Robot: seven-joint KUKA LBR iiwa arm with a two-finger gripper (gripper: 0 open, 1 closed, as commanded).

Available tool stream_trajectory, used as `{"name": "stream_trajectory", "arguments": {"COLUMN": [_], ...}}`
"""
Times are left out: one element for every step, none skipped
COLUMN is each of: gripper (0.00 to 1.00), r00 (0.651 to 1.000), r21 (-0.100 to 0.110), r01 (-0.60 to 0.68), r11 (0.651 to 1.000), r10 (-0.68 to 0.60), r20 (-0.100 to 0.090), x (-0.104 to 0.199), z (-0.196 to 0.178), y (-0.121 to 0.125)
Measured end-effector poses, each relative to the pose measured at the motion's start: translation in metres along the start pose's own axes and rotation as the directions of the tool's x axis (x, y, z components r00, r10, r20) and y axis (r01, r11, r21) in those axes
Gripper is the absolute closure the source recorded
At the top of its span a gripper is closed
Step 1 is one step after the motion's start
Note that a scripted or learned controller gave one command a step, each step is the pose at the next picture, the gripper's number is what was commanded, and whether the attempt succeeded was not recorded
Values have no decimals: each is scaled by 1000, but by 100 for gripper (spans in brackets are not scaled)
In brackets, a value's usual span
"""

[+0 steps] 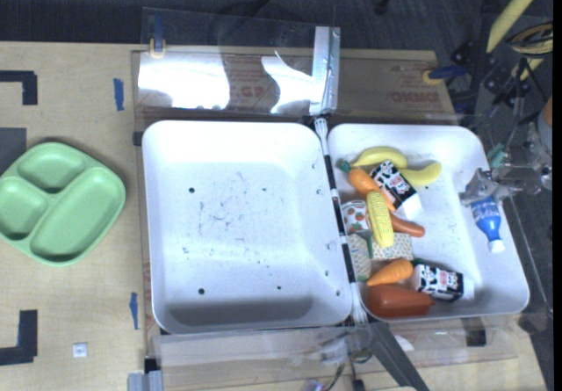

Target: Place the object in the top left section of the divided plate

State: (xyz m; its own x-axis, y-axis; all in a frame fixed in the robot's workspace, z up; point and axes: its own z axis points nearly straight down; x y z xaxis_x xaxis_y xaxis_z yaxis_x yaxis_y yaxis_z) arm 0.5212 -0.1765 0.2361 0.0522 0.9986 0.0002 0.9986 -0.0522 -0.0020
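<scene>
A green divided plate [58,203] lies on the wooden bench at the far left, with nothing in its three sections. Across the bench, my gripper [488,180] hangs over the right edge of the right bin [505,293]. It is blurred and partly cut off by the frame. Just below it a small blue-and-white bottle [487,222] lies on the bin floor. I cannot tell whether the gripper touches the bottle.
The right bin also holds a banana [397,157], corn [379,215], two carrots [391,272], two black-and-white cartons [439,282] and a red piece [399,300]. The left bin [158,231] sits between the plate and the gripper. A clear panel [237,73] stands behind it.
</scene>
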Motion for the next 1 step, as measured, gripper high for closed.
{"name": "stream_trajectory", "arguments": {"gripper": [100], "r00": [997], "r21": [0], "r01": [81], "r11": [997], "r10": [-81], "r20": [2], "x": [-35], "z": [-112], "y": [-38]}}
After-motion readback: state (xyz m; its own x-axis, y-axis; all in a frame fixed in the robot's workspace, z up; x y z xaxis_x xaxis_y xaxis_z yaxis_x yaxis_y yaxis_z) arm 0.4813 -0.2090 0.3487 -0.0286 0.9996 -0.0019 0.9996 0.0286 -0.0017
